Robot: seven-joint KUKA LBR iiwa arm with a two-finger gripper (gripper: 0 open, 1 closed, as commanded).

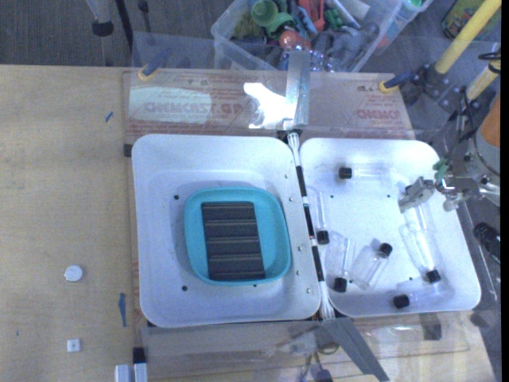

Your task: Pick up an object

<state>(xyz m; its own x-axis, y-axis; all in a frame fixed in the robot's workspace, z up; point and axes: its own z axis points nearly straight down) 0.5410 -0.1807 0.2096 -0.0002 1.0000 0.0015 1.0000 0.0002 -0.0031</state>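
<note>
Several clear plastic bottles with black caps lie in the right bin (374, 151). One bottle (364, 169) rests near the bin's far wall, and another (316, 213) runs along its left wall. Two short ones (368, 264) lie close together near the front. A longer bottle (419, 245) lies at the right with its cap toward the front. My gripper (417, 190) hangs over the right side of this bin, just beyond the upper end of that long bottle. I see nothing held in it.
The left bin (159, 213) holds a teal tray (193, 237) with a dark ribbed block (232, 240) in it. A loose black cap (400, 301) sits at the right bin's front edge. A clear tub of toys (318, 14) stands behind the bins.
</note>
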